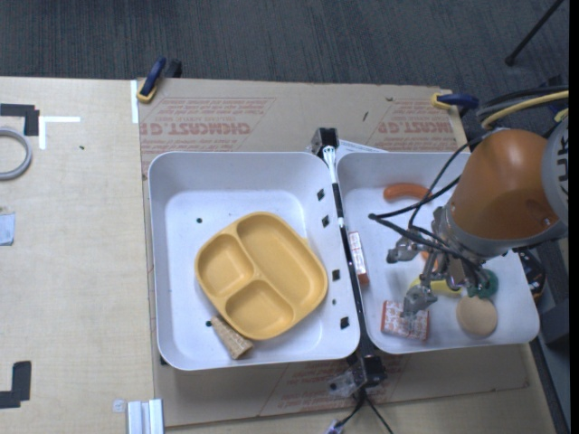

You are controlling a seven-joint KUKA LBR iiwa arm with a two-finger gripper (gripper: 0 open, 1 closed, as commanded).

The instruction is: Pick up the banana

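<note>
Cardboard-covered bench [208, 116], dark carpet beyond — two white bins.
One yellow plate [261, 275]; gripper [423, 298] over the banana [432, 286] — jaw state indeterminate.

- Left bin [172, 242]: yellow 3-compartment plate [261, 275], tan block [232, 338] at its lower edge.
- Right bin [380, 174]: orange carrot-like item [404, 191], red-and-white packet [405, 321], beige egg-shaped object [477, 316].

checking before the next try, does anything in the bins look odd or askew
One thing: a brown block in the left bin lies wedged partly under the yellow divided plate's near edge. The plate sits turned at an angle to the bin's walls.
</note>
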